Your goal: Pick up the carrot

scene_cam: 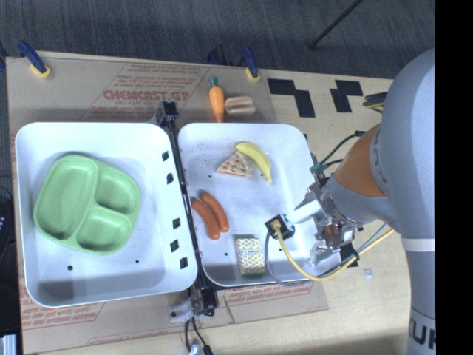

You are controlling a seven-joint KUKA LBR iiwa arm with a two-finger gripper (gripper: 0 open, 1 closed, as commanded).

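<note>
The carrot [216, 100], orange with a green top, lies on the cardboard just behind the right bin's [295, 135] far rim, outside both bins. My gripper [327, 237] hangs over the right bin's right edge near the front, far from the carrot. The wrist and cables partly cover it.
A tan bun [239, 106] lies right beside the carrot. The right bin holds a banana [255, 158], a triangular waffle piece [233, 166], two sausages [210, 214] and a small yellow-green box [250, 255]. A green divided plate [87, 203] sits in the left bin. Blue clamps [250, 63] grip the bench's far edge.
</note>
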